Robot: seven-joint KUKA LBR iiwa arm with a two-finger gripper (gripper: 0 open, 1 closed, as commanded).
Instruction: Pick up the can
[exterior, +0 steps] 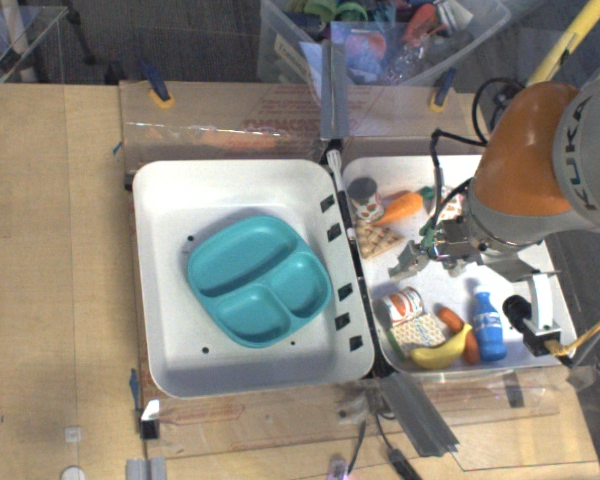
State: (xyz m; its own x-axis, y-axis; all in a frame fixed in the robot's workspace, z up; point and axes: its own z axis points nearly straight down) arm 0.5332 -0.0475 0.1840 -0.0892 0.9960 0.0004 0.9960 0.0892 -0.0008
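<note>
Can [405, 304] in right bin [450, 365], just below end effector [416, 257].

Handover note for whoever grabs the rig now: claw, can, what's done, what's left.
Claw: over the middle of the right bin, nothing seen between its fingers.
Can: lying in the right bin's near half, next to the banana and blue bottle, just below the claw.
Left bin holds the teal divided tray.
Done: arm is positioned over the right bin.
Left: descend on the can, grip, lift.
</note>
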